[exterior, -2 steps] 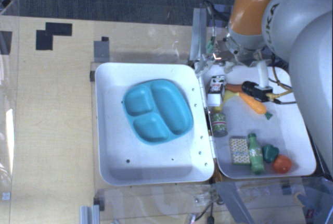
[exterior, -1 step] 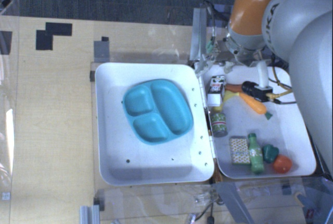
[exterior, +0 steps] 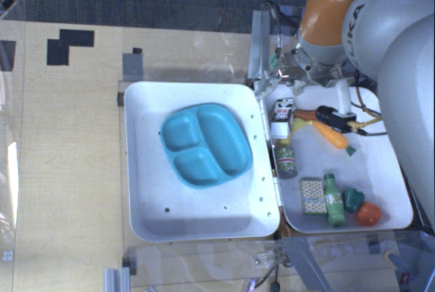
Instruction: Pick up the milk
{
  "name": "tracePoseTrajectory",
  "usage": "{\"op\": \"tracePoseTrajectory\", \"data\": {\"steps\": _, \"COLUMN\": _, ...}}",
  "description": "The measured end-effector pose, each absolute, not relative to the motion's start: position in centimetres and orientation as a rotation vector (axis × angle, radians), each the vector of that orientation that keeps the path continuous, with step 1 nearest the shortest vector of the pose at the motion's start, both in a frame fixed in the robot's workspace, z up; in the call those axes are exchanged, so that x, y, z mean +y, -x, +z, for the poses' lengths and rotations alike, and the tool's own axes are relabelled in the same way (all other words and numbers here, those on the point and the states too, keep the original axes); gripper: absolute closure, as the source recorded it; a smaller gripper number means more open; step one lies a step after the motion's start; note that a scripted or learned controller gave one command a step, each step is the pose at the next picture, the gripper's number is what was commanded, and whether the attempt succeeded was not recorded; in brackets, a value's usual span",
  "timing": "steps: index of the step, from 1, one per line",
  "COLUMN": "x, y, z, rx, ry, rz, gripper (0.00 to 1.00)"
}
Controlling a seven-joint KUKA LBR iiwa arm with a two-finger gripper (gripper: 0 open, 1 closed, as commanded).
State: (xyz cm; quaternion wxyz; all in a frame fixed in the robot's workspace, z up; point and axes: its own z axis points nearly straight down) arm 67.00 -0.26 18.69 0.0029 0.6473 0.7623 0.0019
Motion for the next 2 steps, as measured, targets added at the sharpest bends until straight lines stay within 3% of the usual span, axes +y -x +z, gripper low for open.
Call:
{"op": "tracePoseTrajectory", "data": {"steps": 1, "x": -4.6, "y": -66.7, "z": 19.4, "rx": 2.273, "ry": -2.161, "rz": 0.007, "gripper": 0.0}}
{"op": "tracePoseTrajectory", "data": {"steps": 2, "x": 0.2, "y": -67.0, "z": 18.7, "rx": 2.34, "ry": -2.09, "rz": 0.007, "gripper": 0.0}}
